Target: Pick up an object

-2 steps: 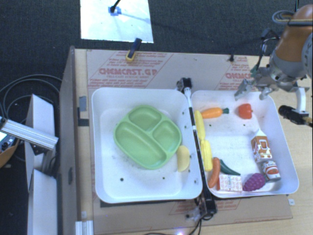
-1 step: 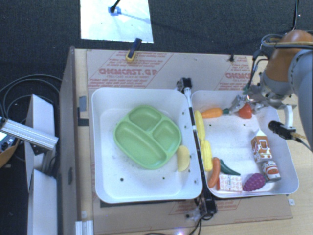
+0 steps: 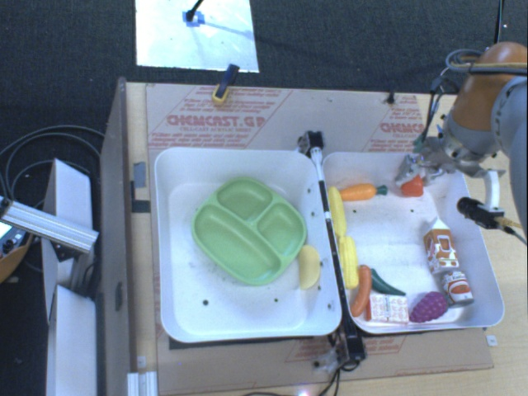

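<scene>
In the camera view the arm (image 3: 495,97) comes in from the right, and its pincer (image 3: 415,170) is low at the far edge of the right bin (image 3: 487,283). A small red-orange object (image 3: 412,187) sits just below the pincer tip, very close to it or touching it; I cannot tell if the pincer is open or closed, or if it really grips this object. Near it, to the left, lies an orange carrot (image 3: 360,192) with a green end. The same bin also contains a yellow corn (image 3: 337,209) along its left wall, a second yellow piece (image 3: 350,261), another carrot (image 3: 361,289), a dark green vegetable (image 3: 384,282), a white packet (image 3: 388,307), a purple grape bunch (image 3: 429,306) and a small bottle (image 3: 445,259) lying on its side. The left bin (image 3: 177,304) holds a green divided plate (image 3: 248,230) and a pale yellow piece (image 3: 308,266) just beside the plate. Both bins rest on a cardboard sheet (image 3: 247,114) on the desk. Behind it, a white sheet (image 3: 195,23) lies on dark carpet (image 3: 58,56), and black cables (image 3: 33,163) curl at the left.
</scene>
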Motion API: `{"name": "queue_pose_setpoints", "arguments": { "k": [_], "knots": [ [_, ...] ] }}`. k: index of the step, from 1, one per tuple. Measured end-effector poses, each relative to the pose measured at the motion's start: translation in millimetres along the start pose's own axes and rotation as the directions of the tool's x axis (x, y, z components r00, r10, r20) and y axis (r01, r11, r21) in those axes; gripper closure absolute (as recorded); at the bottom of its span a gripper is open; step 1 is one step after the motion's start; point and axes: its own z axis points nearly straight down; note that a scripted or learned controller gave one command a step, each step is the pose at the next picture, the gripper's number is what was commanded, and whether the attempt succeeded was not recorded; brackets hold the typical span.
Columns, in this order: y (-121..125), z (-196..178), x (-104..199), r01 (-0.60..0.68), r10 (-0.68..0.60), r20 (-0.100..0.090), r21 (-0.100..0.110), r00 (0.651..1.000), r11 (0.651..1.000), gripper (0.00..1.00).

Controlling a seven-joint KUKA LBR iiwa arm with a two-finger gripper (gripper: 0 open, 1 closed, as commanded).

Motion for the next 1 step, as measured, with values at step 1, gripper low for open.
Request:
{"name": "queue_pose_setpoints", "arguments": {
  "k": [1],
  "knots": [
    [2.2,-97.3,43.5,0.004,-0.004,-0.002,-0.007,1.0,1.0,1.0]
  ]
}}
